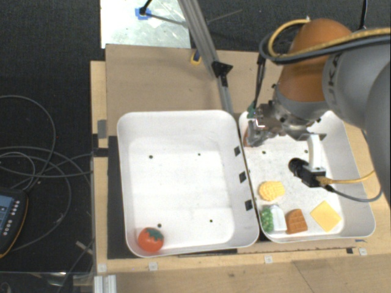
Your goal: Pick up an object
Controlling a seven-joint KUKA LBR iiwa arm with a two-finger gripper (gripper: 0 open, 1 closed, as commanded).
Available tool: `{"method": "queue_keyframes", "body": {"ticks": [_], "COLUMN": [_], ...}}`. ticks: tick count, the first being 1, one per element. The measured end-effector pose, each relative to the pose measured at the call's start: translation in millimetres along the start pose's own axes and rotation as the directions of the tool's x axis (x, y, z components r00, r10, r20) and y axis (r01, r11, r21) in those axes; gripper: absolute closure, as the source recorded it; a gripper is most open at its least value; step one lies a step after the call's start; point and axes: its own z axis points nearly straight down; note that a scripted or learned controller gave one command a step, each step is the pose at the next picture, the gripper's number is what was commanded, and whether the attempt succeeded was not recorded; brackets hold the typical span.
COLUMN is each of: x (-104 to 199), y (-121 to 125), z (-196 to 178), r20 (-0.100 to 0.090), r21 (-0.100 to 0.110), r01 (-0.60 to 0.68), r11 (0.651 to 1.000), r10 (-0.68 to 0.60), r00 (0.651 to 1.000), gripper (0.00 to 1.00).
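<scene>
Objects for picking sit mostly in my right bin (360, 224): a yellow corn piece (271, 191), a green item (267, 218), a brown waffle-like piece (296, 221) and a yellow cheese block (325, 215), all near its front edge. A red tomato (150, 239) lies alone in the left bin's (177, 127) front corner. My hand (253, 133) hangs low over the right bin's back left corner; I cannot tell its opening or any hold.

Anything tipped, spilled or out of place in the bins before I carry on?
Nothing stands out. The tomato sits alone in the left bin; the corn, cheese, brown waffle piece and green item lie inside the right bin.
</scene>
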Motion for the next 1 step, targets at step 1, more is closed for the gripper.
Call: {"method": "queue_keyframes", "body": {"ticks": [1], "x": [49.8], "y": [5.4], "z": [8.1], "r20": [0.0], "r21": [0.0], "r01": [0.0], "r11": [1.0], "r10": [0.0], "r00": [1.0], "gripper": [1.0]}}
